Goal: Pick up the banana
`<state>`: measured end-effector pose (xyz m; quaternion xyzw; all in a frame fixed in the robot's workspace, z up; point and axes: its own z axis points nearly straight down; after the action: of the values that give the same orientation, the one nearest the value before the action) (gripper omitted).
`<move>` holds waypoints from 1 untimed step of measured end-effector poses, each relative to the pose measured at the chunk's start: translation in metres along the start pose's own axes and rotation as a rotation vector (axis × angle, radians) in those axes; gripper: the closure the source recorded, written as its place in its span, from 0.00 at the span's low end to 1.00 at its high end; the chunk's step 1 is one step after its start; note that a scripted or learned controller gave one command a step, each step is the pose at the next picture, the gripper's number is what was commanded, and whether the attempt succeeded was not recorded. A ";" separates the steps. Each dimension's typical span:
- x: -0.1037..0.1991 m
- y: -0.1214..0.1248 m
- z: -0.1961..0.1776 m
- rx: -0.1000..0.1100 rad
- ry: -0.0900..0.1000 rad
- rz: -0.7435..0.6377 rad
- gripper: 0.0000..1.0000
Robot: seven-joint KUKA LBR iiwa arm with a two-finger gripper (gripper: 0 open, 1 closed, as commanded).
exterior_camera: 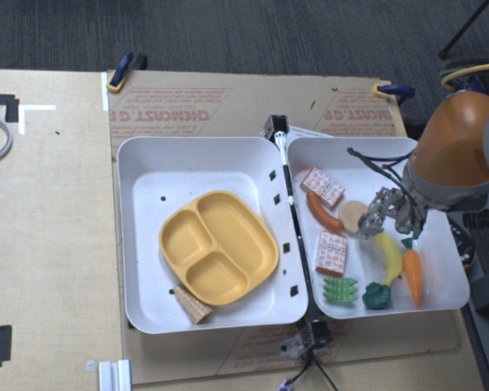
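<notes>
Banana (389, 255): is being seen lying in the right bin (440, 300), between a red-patterned carton (332, 253) and a carrot (412, 275), just below the gripper
Gripper (391, 217): is being held low over the banana's upper end; whether it is released or clenched cannot be told
Left bin (138, 243): is being occupied by a yellow divided plate (218, 247), with a cracker-like piece (192, 305) at its lower edge

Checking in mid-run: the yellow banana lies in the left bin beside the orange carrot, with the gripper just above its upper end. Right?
Not quite. The camera view shows the yellow banana in the right white bin, not the left. The rest holds: it lies beside the orange carrot, with the gripper just above its upper end.
</notes>
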<state>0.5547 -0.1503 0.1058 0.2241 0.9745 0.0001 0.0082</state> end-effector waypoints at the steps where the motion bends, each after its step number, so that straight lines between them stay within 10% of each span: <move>1: 0.033 -0.006 0.013 -0.001 0.014 -0.487 1.00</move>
<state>0.5220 -0.1415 0.0927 -0.0176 0.9998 0.0001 0.0013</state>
